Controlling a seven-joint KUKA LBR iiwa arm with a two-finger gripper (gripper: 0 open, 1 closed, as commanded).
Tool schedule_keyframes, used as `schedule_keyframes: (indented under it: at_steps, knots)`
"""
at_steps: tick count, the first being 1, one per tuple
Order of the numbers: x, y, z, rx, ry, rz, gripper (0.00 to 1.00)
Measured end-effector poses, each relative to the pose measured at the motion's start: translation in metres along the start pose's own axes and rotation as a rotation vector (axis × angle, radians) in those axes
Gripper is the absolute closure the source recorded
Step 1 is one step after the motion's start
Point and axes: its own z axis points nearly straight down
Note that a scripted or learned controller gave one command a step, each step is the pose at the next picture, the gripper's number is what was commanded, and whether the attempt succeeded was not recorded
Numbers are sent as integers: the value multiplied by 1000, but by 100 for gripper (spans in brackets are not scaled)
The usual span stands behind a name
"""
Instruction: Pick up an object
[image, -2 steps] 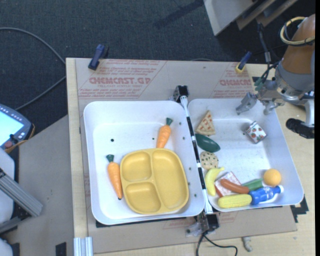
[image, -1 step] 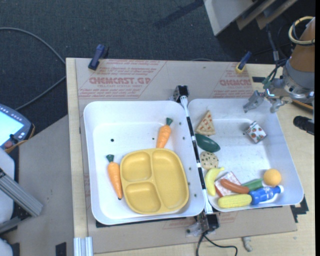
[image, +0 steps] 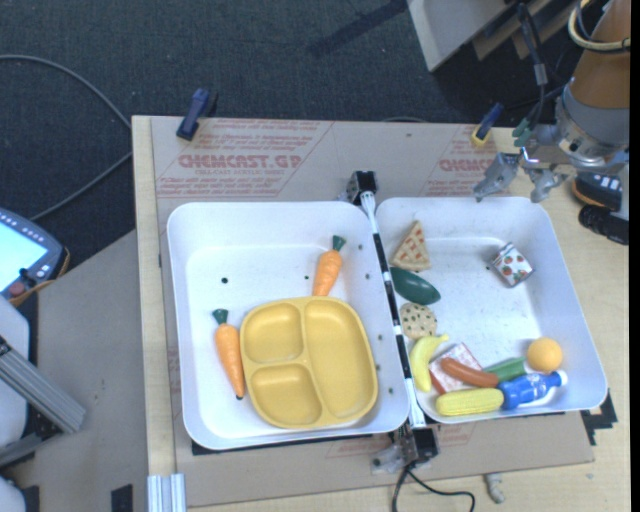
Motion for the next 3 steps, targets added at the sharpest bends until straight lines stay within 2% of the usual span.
schedule_keyframes:
  at_steps: [1, 2, 3]
  knots:
    - [-61, -8, 51, 8, 0, 4, 0]
    - [-32, -1, 87, 6, 2, 1, 0]
    - [-59, -3, 107, 5, 1, 2, 0]
